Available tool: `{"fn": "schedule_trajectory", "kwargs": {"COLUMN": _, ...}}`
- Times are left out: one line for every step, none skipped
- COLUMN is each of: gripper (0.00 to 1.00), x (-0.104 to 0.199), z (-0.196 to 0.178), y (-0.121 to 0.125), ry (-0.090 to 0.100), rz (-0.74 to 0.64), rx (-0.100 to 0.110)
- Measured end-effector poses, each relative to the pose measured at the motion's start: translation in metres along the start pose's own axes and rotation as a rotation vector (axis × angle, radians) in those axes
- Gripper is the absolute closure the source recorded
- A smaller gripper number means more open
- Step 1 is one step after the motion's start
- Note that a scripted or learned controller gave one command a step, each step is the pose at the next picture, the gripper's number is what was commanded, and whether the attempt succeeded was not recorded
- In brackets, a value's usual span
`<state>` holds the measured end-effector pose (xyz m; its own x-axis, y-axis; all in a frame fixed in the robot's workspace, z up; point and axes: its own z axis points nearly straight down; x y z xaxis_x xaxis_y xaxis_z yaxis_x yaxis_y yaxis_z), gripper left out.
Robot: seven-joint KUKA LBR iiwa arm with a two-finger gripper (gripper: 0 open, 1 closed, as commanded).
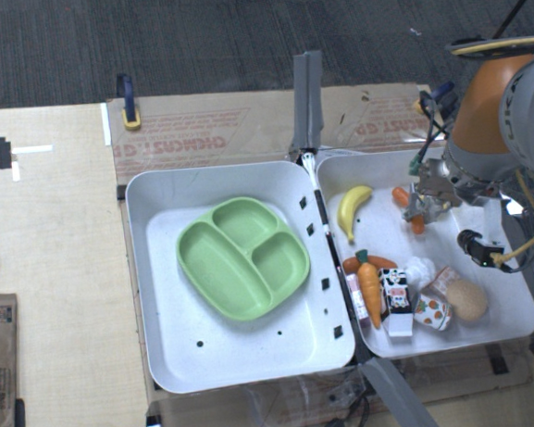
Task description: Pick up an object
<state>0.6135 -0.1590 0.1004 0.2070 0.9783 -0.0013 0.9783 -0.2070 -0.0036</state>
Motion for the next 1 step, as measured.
{"fn": "schedule_trajectory", "kwargs": {"gripper": 1.0, "x": 0.0059, "z": -0.1114, "y": -0.0215, "ry": 0.0, "rz": 0.117, "rx": -0.001}}
